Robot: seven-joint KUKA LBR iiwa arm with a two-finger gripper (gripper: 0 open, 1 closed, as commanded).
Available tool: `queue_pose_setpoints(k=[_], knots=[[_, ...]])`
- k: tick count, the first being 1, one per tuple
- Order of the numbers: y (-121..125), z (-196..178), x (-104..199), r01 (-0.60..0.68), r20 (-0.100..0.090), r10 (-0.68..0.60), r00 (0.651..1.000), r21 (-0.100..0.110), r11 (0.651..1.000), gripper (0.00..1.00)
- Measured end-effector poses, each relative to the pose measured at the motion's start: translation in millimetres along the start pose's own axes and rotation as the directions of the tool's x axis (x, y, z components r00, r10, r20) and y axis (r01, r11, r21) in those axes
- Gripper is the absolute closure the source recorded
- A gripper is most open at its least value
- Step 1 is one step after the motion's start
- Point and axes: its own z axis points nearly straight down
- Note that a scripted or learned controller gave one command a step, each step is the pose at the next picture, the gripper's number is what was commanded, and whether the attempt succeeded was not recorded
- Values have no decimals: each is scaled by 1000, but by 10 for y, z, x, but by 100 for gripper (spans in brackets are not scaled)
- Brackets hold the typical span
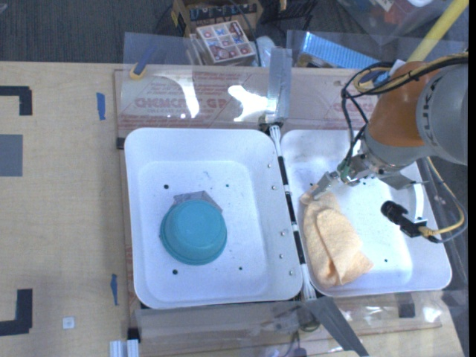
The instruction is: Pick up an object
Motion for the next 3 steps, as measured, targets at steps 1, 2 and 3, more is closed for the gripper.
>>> queue_pose_setpoints(k=[1, 2, 3], knots=[[360, 6, 79, -59, 1, 59, 998, -1, 998, 0], [-298, -207, 337, -17, -4, 17, 1000, 6, 1000, 0], [-1232, -240, 519, -142, -4, 142, 990, 9, 990, 0]])
